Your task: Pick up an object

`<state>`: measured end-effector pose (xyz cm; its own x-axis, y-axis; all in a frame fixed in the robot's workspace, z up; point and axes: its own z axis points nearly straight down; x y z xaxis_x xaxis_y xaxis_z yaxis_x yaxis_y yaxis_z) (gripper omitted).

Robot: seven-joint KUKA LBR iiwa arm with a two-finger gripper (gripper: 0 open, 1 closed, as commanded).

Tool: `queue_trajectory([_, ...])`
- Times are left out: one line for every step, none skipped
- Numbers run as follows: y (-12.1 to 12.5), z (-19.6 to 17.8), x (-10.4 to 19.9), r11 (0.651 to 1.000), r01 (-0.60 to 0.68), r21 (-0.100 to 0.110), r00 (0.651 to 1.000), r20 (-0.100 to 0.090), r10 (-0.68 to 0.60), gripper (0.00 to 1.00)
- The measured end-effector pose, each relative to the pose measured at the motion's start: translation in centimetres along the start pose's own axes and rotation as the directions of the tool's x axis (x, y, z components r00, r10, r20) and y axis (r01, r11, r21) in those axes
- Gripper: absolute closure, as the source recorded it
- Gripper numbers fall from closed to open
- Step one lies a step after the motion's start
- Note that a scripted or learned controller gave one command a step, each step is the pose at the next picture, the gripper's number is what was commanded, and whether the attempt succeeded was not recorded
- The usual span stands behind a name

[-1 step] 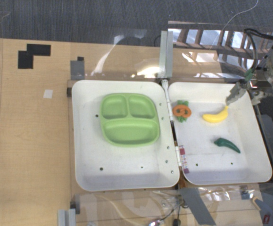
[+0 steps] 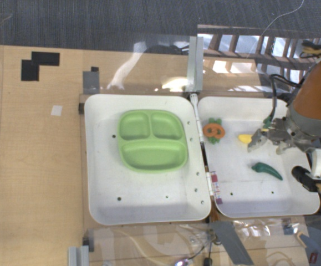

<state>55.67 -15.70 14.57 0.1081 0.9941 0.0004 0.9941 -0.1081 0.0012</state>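
Observation:
In the right bin (image 2: pixel 243 195) lie three small things. An orange round toy with green leaves (image 2: pixel 213 130) is near the bin's left wall. A yellow piece (image 2: pixel 244 139) sits in the middle, and a dark green pepper-shaped piece (image 2: pixel 268 170) lies toward the front. My gripper (image 2: pixel 270 144) hangs over the right part of this bin with its fingers spread open and nothing between them. Its left finger (image 2: pixel 256 143) is just right of the yellow piece; the green piece lies below the gripper in the view.
The left bin (image 2: pixel 102 198) holds a light green divided plate (image 2: pixel 152 139). A raised divider (image 2: pixel 203 154) separates the two bins. The arm's grey and orange body (image 2: pixel 318 98) covers the right bin's far right corner.

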Motion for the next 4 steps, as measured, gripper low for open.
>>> queue_trajectory([-3.2,5.4,-2.6,0.999,0.05,-0.015,0.999,0.001,-0.05,0.0])
queue_trajectory([-2.8,4.2,-2.3,0.998,0.053,-0.022,0.999,-0.002,-0.053,1.0])
queue_trajectory([-2.9,4.2,-2.3,0.998,0.053,-0.022,0.999,-0.002,-0.053,0.0])
queue_trajectory([-5.8,5.3,-4.7,0.988,0.155,-0.02,0.988,0.005,-0.155,0.0])
